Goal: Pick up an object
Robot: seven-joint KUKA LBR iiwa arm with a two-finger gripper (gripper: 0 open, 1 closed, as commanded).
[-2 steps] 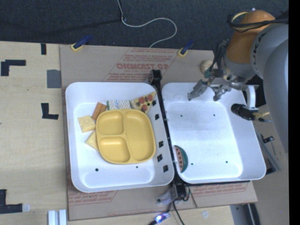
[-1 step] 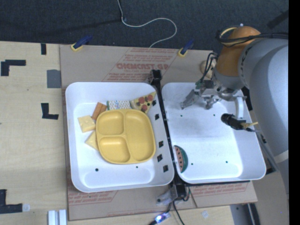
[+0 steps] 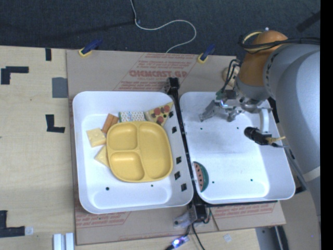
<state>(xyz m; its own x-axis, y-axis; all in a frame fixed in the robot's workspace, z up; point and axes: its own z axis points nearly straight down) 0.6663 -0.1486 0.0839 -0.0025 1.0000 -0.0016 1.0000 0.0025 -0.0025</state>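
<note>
My gripper [image 3: 219, 113] hangs low over the far part of the right bin [image 3: 234, 189], its fingers spread open with nothing between them. A watermelon slice [image 3: 201, 175] lies against that bin's left wall, near the front and well apart from the gripper. In the left bin [image 3: 88, 191] a yellow divided plate [image 3: 139, 151] takes up the middle. Behind it lie a pizza slice [image 3: 162, 112], a speckled flat piece [image 3: 131, 116] and a brown cracker [image 3: 110, 122]. A pale cheese square [image 3: 96, 137] and a yellow wedge [image 3: 101, 157] rest at the plate's left.
The grey arm with its orange band [image 3: 260, 61] comes in from the upper right and covers the right bin's far right corner. The divider between the bins [image 3: 181, 139] carries black clips. A white cable [image 3: 166, 27] loops on the dark floor behind the bench.
</note>
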